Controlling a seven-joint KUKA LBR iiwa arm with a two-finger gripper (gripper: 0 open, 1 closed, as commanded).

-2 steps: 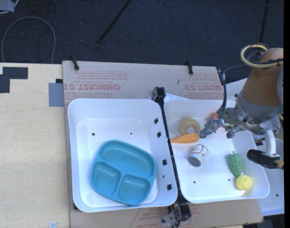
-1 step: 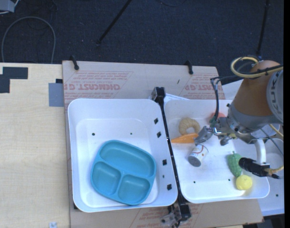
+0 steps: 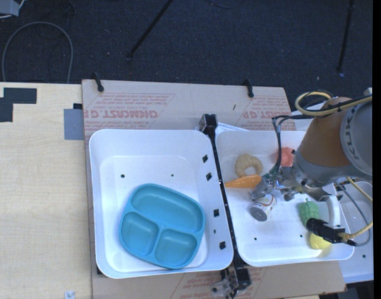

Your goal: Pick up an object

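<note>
1. My arm (image 3: 330, 143) reached in from the right, over the right bin (image 3: 240, 242); orange band sat above the wrist.
2. My gripper (image 3: 265, 198) hung low in the middle of the right bin, pointing left-ish and down.
3. Gripper state: couldn't tell. The tip was a blur of metal parts in the cam view, so no call on whether anything was in the grip.
4. A small grey cup-like obj (image 3: 260, 212) lay right at the gripper tip, touching or nearly so; couldn't tell which.
5. Orange carrot-shaped obj (image 3: 243, 181) lay just left of the gripper, pointing left toward the divider betw. the bins.
6. Tan ring (image 3: 248, 165), donut-like, sat just above the carrot, near the back of the right bin.
7. Red-orange obj (image 3: 285, 156) showed partly, tucked beside the arm, back-right of the ring.
8. Green obj (image 3: 308, 211) lay right of the gripper; a yellow obj (image 3: 319, 242) sat near the bin's front right corner, w/ a black cable part over it.
9. Left bin (image 3: 109, 148) held a blue divided plate (image 3: 161, 225), three compartments, lying flat, well apart from my gripper.
</note>
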